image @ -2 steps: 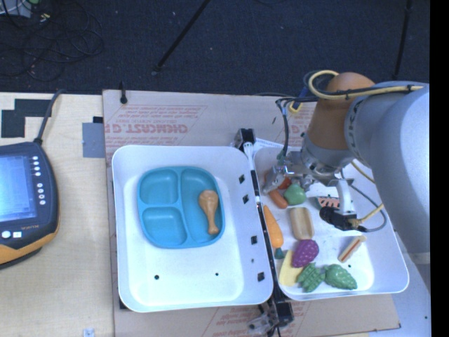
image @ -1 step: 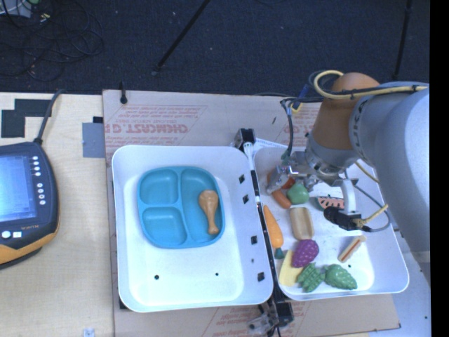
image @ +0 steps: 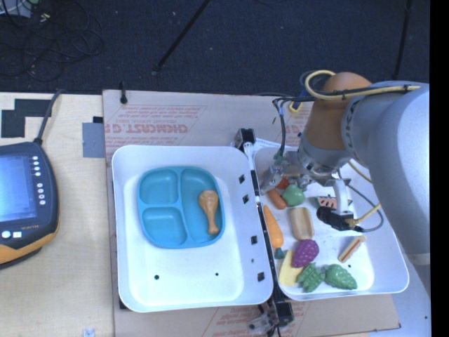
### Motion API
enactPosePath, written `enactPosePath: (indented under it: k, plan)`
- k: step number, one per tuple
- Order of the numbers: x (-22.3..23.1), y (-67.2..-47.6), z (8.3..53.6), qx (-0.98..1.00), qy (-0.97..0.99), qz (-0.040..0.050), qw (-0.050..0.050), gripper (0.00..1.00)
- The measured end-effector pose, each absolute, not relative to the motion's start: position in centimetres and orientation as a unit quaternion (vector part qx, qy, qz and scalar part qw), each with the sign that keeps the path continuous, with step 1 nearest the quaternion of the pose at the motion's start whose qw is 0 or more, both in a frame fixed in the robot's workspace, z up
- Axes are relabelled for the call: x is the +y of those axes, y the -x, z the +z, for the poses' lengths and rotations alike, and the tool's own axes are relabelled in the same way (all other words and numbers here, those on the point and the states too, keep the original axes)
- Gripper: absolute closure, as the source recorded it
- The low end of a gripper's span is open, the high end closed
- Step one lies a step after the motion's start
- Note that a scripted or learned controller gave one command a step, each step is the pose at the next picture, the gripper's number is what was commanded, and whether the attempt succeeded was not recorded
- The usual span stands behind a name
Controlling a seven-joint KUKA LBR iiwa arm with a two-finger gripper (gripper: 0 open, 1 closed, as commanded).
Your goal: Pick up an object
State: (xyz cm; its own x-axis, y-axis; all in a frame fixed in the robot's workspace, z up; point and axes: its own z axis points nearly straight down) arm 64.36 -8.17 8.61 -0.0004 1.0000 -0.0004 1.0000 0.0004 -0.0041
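Claw (image: 286, 187) over green toy (image: 293, 196); right bin (image: 393, 272)

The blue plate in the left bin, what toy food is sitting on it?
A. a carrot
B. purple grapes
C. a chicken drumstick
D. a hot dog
C: a tan chicken drumstick lies in the right-hand compartment of the blue plate.

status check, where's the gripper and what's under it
Gripper low in right bin, over green and red toys. Nothing seen held. Carrot and bread crowd close.
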Motion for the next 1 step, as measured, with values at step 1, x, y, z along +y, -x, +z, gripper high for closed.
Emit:
enactPosePath:
  k: [1]
  plan:
    - [-9.63,-64.35,8.59,-0.707,0.707,0.0012,0.002,0.0]
